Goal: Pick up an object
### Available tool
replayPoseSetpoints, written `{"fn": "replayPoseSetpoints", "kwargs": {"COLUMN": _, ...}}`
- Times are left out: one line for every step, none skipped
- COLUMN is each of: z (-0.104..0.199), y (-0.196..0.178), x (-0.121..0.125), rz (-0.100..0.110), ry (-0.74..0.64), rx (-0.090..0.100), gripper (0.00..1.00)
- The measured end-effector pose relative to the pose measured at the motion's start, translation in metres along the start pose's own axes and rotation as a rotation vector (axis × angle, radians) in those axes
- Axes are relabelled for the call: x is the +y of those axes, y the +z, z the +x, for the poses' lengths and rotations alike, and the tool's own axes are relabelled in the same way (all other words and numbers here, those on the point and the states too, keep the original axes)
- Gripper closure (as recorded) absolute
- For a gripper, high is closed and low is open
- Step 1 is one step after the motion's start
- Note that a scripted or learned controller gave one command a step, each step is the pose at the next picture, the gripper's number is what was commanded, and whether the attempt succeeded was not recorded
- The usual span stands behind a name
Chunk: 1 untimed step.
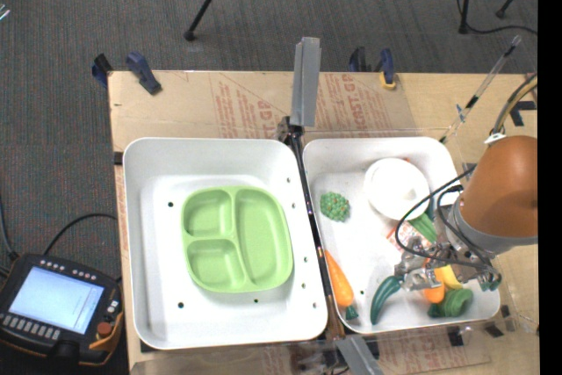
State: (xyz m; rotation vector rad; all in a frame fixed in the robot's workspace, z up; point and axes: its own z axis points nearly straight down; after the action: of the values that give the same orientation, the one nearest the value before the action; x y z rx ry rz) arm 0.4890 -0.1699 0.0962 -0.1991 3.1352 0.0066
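Note:
My gripper (436, 274) is low in the front right corner of the right bin (351, 158), under the orange wrist band. Right beneath and around it lie small toy foods: a yellow piece (449, 276), an orange piece (435, 295) and a green piece (456, 303). A dark green curved pepper (384, 295) lies just left of the gripper. An orange carrot (339, 280) rests along the bin's left wall. A green bumpy ball (335, 206) sits further back, and a white round bowl (397, 186) lies at the back right.
The left bin (149, 189) holds a light green divided plate (237, 239). A grey upright post (306, 88) stands behind the seam between the bins. A teach pendant (57, 303) lies off the bench at front left.

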Motion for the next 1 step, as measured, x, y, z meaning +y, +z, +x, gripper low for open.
{"fn": "replayPoseSetpoints", "kwargs": {"z": 0.0002, "y": 0.0006, "x": 0.0003, "rz": -0.001, "ry": -0.001, "rx": 0.001, "gripper": 0.0}}
